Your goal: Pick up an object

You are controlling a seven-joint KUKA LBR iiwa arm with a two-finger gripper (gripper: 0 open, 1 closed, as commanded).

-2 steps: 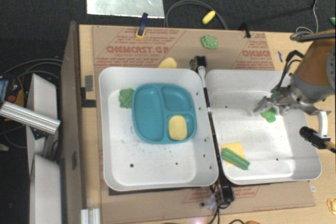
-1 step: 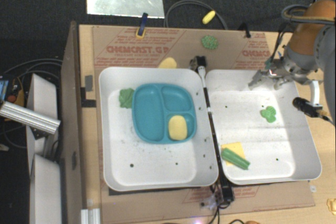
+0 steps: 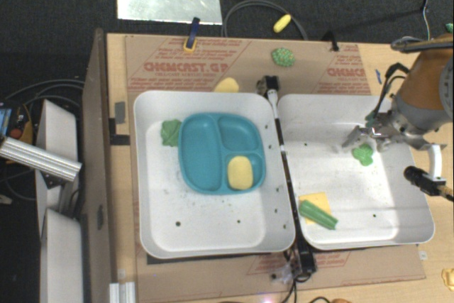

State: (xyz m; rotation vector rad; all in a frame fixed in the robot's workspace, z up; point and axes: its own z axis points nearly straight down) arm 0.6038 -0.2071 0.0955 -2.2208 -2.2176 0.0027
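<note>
My gripper (image 3: 366,139) hangs low over the right bin (image 3: 397,223), near its upper right part, with its metal fingers spread. A small green lumpy object (image 3: 364,155) lies just below the fingertips, touching or nearly touching them; it is not clearly between them. In the lower left of the same bin a green elongated toy (image 3: 318,216) lies across a yellow flat piece (image 3: 317,201). The left bin (image 3: 159,223) holds a blue divided plate (image 3: 206,152) with a yellow oval toy (image 3: 240,172) in its lower right compartment, and a green leafy piece (image 3: 171,132) beside the plate's left edge.
Behind the bins, on the cardboard, lie a green knobbly ball (image 3: 283,57), a yellow piece (image 3: 227,86) at the left bin's rim and another yellow object (image 3: 282,23) by a cable. A black divider (image 3: 281,152) runs between the bins. The arm's grey body (image 3: 425,99) overhangs the right edge.
</note>
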